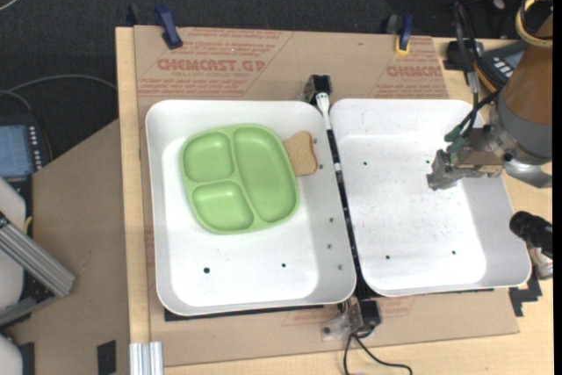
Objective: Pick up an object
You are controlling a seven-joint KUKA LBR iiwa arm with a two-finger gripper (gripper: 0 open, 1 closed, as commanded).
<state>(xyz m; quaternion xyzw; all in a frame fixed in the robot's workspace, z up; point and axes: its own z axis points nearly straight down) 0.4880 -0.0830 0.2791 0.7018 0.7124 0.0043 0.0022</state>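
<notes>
Dark carpet surrounds a desk (219, 57) topped with printed cardboard, where two shallow white bins sit side by side. Candidates for the pick lie in the left bin (176, 277): a green divided plate (239, 178) and, touching its right rim, a small tan slab like a slice of toast (301, 154), near the bin's upper right corner. Well apart from both, the end effector (442, 173) hangs over the right bin (413, 259), and whether it is released or clenched cannot be told from this angle. A good attempt probably means crossing the divider first, centring above the tan slab, then descending squarely so the plate's rim does not block one side.
</notes>
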